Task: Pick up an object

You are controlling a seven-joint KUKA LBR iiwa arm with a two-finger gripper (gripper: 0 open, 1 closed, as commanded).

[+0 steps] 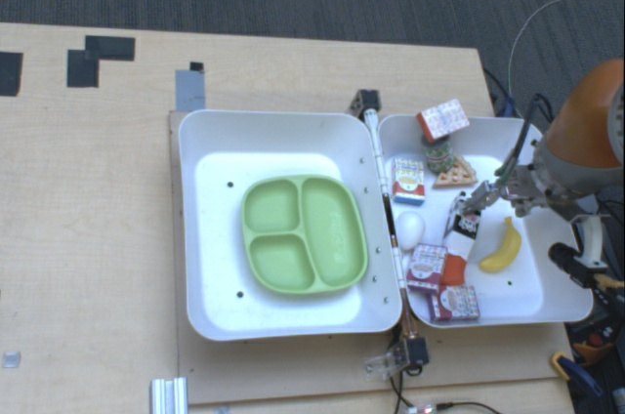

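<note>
My gripper (472,207) hangs low over the middle of the right bin (557,310), at the end of the grey arm with the orange band (589,119). Directly under its tip lies a small black and white item (463,227); whether they touch I cannot tell. A yellow banana (501,248) lies just right of it. To the left are a white egg (410,228) and a small white, red and blue carton (408,180). A pizza slice (454,173) lies behind the gripper. Red and white boxes (427,267) sit at the bin's front.
The left bin (195,236) holds a green divided plate (303,234). A red and white box (442,119) rests on the right bin's far rim, with a small dark-green item (437,151) below it. Another red and white pack (455,302) lies at the front. Cables trail beside the bench on the right.
</note>
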